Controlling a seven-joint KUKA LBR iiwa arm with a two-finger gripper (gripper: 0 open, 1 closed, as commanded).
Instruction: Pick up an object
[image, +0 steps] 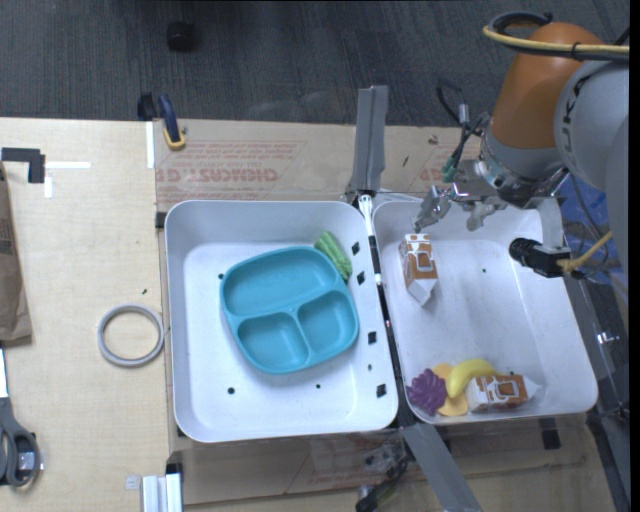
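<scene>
Camera view: the gripper hangs over the far edge of the right bin, just beyond the carton, which lies in that bin. Its fingers appear spread and grip nothing, though glare blurs them. Left bin holds a tray.

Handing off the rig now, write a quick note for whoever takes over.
Claw: at the far end of the right bin, above the small carton, nothing seen in it.
Right bin: carton standing alone; purple grapes, banana and a second carton bunched at the near edge.
Left bin: blue divided plate, green item by it.
Done: nothing picked yet.
Left: grasp and lift one object.
</scene>
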